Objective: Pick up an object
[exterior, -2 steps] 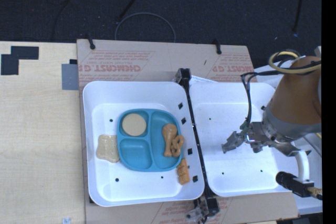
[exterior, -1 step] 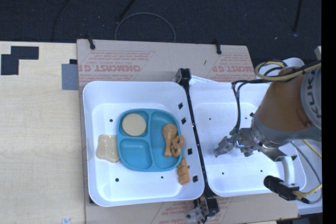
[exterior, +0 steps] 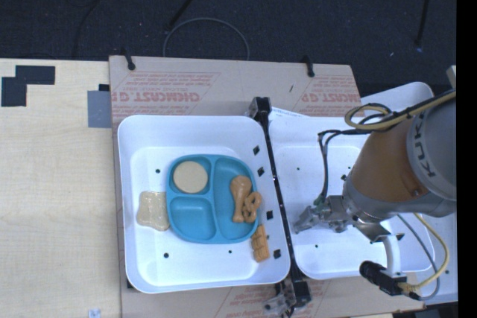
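In the left bin [exterior: 141, 141] lies a blue divided tray [exterior: 195, 220]. A round tan disc [exterior: 189, 176] sits in the tray's upper left section, and a tan twisted piece [exterior: 244, 199] lies in its right section. A pale bread-like piece [exterior: 153, 210] rests on the bin floor left of the tray. A small brown piece [exterior: 259, 243] lies by the tray's lower right corner. My gripper [exterior: 313, 219] hangs low over the right bin [exterior: 313, 160], near its left side, with the arm's orange-banded wrist above it.
A black divider [exterior: 272, 190] runs between the two bins. Cables [exterior: 365, 119] loop around the arm over the right bin's far side. Cardboard [exterior: 223, 89] lies under both bins, with the wooden bench [exterior: 52, 197] to the left.
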Controlling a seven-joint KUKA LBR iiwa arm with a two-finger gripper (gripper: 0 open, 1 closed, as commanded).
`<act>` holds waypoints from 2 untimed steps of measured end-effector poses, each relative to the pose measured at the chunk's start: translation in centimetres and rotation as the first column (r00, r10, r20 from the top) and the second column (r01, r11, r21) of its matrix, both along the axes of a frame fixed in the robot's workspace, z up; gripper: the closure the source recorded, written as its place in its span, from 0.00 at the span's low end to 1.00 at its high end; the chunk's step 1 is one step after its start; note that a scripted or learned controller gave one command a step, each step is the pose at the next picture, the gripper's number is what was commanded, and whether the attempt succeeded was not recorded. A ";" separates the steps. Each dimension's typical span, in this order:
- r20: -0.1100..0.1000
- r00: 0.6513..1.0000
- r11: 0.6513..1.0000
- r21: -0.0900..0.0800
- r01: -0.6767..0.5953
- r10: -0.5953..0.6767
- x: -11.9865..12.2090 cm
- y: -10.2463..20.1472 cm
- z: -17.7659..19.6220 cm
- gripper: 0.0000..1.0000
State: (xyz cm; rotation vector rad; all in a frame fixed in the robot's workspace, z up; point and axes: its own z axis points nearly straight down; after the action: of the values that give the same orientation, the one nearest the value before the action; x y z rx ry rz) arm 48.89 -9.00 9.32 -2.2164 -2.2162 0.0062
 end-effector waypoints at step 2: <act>0.008 1.000 1.000 -0.002 0.005 -0.005 -1.0 -0.3 6.3 1.00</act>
State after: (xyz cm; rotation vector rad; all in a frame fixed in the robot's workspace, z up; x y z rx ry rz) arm 47.93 -9.32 15.62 -2.2273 -2.2154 -0.0007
